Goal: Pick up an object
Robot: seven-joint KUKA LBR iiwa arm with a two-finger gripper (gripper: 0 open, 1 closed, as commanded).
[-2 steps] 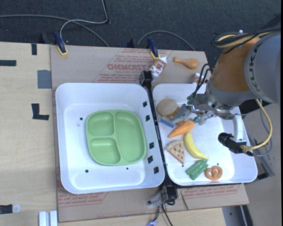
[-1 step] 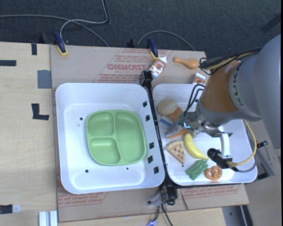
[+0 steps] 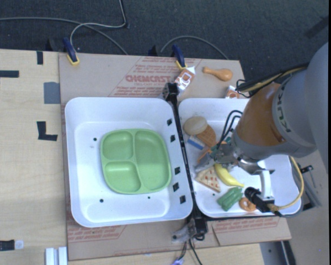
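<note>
Approach step, judged. In the right bin (image 3: 289, 206), lower right of frame, a green toy (image 3: 229, 198), banana (image 3: 227, 175) and pizza slice (image 3: 208, 179) are seen. The gripper (image 3: 216, 154) is lowered among them at centre right; its state cannot be told. A centred descent is called for next. A green plate (image 3: 135, 161) is seen in the left bin (image 3: 77, 148).

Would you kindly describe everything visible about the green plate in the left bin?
The green plate is pale green, matte like plastic, a rounded square split into three compartments: one large on its right, two smaller on its left. It lies flat, slightly rotated, at the middle of the left bin, holding nothing.
</note>
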